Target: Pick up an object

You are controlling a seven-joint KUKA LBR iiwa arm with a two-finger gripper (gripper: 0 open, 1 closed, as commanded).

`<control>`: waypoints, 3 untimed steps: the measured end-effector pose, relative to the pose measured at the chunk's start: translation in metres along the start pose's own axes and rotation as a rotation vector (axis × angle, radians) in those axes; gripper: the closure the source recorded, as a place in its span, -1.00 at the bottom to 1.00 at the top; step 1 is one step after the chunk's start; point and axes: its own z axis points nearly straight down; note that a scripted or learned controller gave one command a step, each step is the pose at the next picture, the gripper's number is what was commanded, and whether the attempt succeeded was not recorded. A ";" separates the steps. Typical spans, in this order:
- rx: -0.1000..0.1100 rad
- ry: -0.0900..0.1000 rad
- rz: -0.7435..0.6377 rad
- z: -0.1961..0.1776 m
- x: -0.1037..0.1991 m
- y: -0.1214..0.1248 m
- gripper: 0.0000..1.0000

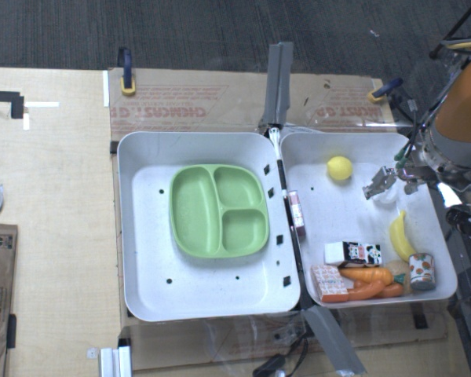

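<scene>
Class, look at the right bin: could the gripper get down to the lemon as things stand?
Probably yes. The lemon lies alone on bare floor of the right bin, apart from the banana and the rest. The gripper sits just beside it, with nothing between.

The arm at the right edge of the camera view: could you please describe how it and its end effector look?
The grey arm with the orange band ends in a small metallic silver-grey end effector with an angular, bracket-like build. Thin dark cables run along the arm's upper part, above the orange band. I can make out no markings or labels at this size.
</scene>
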 end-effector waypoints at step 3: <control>0.001 0.012 0.153 0.042 -0.013 -0.067 -1.00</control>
